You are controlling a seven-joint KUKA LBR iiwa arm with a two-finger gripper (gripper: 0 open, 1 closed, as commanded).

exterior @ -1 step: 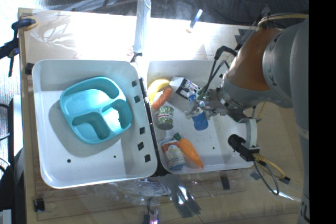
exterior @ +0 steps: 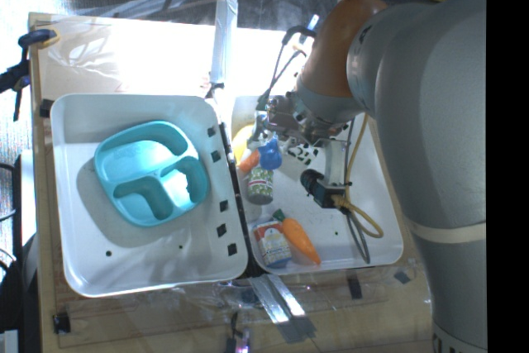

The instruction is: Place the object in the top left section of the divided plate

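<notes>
Gripper [exterior: 269,135] low in right bin [exterior: 376,215], close to its plate-side wall [exterior: 232,202]. Open or closed: cannot tell, mechanism crowded and in shade.

Directly beneath gripper, touching or nearly so: small bottle [exterior: 259,184], blue cap, greenish label, roughly upright. Taken as the object to be moved, on judgement only. Not confirmed as held.

Just left of gripper in the view, against the bottle's shoulder: short orange piece [exterior: 248,162]. Above that, a yellow item [exterior: 239,138], partly hidden. Further below gripper, toward the bin's near edge: carrot [exterior: 299,239] and red-labelled packet [exterior: 271,244], side by side and touching.

Well left of gripper, across the wall: turquoise divided plate [exterior: 149,207] in left bin [exterior: 83,260], three sections, all bare. Top-left section [exterior: 136,159] judged to be the large one along the plate's upper edge.

Risks from here:
- Bottle slipping or toppling if the grasp lands off-centre or on the cap.
- Orange piece dragged up alongside, given the contact.
- Bottle clipping the wall on transfer if carried too low.
- Release over a ridge between sections — bottle tipping into the wrong one.
</notes>
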